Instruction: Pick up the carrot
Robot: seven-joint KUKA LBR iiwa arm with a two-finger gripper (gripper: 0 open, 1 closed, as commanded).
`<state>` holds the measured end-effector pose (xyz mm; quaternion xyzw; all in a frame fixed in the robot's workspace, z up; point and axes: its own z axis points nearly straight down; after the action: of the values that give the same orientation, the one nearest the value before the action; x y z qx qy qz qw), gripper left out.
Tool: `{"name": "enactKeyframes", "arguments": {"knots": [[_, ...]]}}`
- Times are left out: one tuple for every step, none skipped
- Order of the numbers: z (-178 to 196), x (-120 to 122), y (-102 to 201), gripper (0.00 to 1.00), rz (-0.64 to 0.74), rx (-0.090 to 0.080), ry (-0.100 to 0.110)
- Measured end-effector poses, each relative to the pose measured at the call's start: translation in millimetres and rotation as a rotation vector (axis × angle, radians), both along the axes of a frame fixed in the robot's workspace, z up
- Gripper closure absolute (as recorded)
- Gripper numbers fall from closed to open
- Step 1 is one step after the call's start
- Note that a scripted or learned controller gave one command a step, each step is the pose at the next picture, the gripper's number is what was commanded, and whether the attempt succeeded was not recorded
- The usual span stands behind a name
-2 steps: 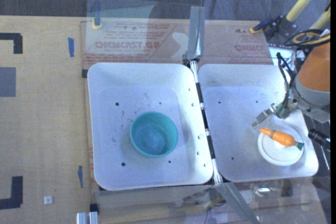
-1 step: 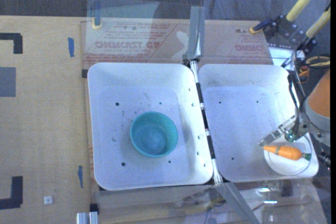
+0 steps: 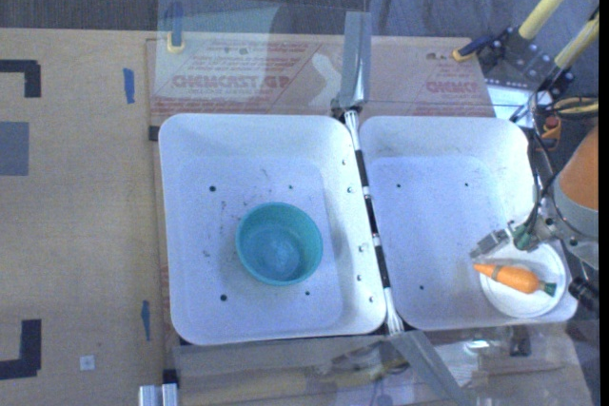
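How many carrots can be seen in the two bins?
1. The carrot lies on a small white plate in the near right corner of the right bin, just below the claw.

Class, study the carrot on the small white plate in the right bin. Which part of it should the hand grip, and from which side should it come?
Grip the carrot across its thick orange middle, coming from above. It lies flat on the white plate, pointed tip toward the view's left and green end right, so fingers closing across its narrow width should seat best. The hand sits just above-left of it.
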<state>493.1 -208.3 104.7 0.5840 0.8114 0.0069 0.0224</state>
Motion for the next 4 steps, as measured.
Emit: {"name": "enactKeyframes", "arguments": {"knots": [[-9.6,2.0,56.0,0.0,-0.065,0.013,0.001],[40.6,-12.1,4.3,0.0,0.097,0.012,0.039],[130.6,-12.6,-0.1,0.0,0.083,0.011,0.042],[93.1,-13.2,16.5,0.0,-0.031,0.016,0.044]]}}
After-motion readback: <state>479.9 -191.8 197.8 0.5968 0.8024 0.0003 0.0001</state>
